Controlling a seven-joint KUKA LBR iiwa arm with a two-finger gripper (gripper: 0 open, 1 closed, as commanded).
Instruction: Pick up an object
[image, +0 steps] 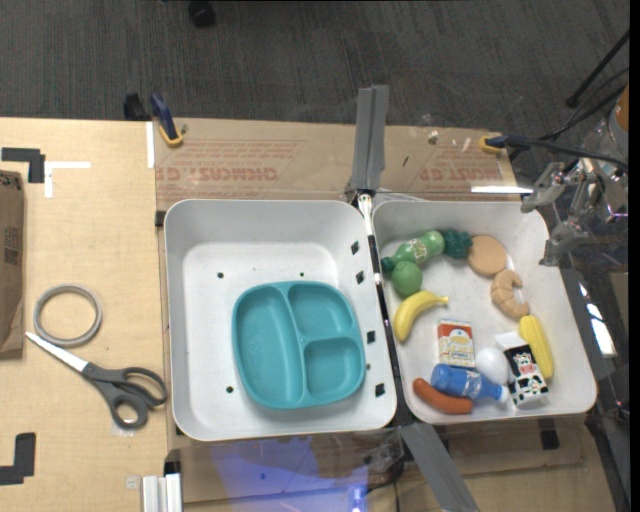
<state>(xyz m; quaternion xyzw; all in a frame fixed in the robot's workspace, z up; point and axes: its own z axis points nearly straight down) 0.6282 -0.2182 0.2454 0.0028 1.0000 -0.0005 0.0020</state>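
Your claw (562, 205) sits at the far right, just past the far right corner of the right bin (572, 300); its metal parts blur together there, so you cannot tell how it is set, and nothing shows in its grip. It looks parked clear of the bin, likely to leave the contents in plain sight before a pick. The nearest candidates lie just left of it: a round tan cookie (487, 255) and a croissant (507, 292) beside the far wall. Further left you have a green bottle (418, 247) and a green ball (407, 277), with a banana (415, 312) below them. Toward the near wall sit a small carton (455, 344), a blue bottle (465, 383), a sausage (441, 399), an ear of corn (537, 345) and a cow-print box (526, 375), packed close. The left bin (190, 300) carries a teal divided plate (299, 343). Out on the table (70, 420) at left lie scissors (105, 378) and a tape roll (68, 314).
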